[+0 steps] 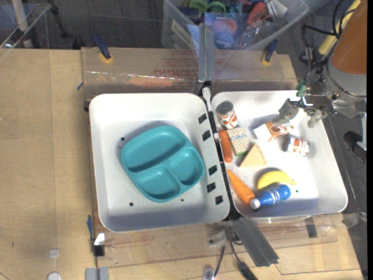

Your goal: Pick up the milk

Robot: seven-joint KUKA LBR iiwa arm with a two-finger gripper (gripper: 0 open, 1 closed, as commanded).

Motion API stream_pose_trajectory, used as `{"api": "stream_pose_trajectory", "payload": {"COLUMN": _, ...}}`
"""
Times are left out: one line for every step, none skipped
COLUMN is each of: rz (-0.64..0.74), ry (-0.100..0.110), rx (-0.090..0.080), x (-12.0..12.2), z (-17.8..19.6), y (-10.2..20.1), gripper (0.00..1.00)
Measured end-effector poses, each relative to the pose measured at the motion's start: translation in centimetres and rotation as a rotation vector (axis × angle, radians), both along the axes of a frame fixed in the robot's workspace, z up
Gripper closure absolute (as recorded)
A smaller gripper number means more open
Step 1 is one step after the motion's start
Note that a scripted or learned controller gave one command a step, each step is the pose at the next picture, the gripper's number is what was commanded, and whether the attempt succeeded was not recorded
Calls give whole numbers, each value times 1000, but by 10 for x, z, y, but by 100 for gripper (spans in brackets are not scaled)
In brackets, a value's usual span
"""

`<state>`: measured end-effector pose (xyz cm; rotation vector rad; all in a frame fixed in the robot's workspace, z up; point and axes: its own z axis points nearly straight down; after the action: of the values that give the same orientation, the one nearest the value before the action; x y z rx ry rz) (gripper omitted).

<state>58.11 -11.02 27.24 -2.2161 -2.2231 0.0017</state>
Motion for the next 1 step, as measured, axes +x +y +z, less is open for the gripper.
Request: {"api": "stream_pose_trajectory", "payload": {"rz": 46, "ry": -3, "rx": -1, "x": 56, "z": -84, "y": -53, "gripper": 0}}
